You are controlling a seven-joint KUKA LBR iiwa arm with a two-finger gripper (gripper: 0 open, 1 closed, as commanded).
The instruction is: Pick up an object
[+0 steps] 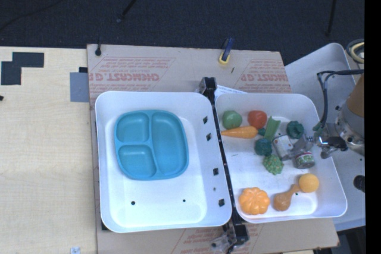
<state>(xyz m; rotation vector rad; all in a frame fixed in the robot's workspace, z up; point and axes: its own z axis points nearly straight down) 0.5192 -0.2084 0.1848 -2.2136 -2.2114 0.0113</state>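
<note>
End effector low in right bin, among toy food beside green broccoli; grip state cannot tell. Step: reaching to grasp. Next: close, lift straight.

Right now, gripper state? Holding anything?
Gripper: low in the right bin among the toys; open or closed cannot be told, nothing visibly held.

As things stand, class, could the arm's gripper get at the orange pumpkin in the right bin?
Probably yes. The pumpkin lies uncovered near the right bin's front wall, with only the drumstick-shaped toy beside it. The gripper sits over the same bin, farther back among the greens.
</note>
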